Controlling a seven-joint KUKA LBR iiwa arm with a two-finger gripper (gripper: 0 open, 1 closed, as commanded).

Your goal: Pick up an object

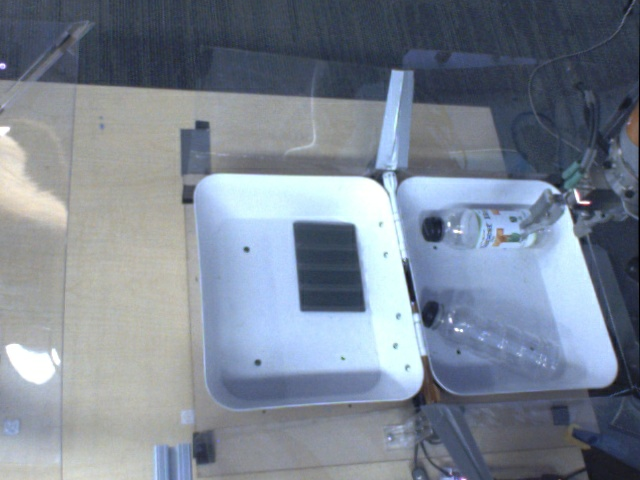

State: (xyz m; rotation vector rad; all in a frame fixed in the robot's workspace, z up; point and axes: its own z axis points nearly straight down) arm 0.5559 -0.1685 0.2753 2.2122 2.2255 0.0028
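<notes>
Two clear plastic bottles (478, 228) (490, 336) with black caps lie in the right bin (590, 308); ribbed black slab (329, 266) left. Hand (545, 211) touches the labelled one, can't tell its grip.

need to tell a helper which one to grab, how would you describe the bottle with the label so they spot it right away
Look in the right-hand white bin. Two clear plastic bottles lie on their sides there, black caps toward the left bin; take the labelled bottle along the far wall, near the gripper. The bare bottle nearer the front has no label.
</notes>
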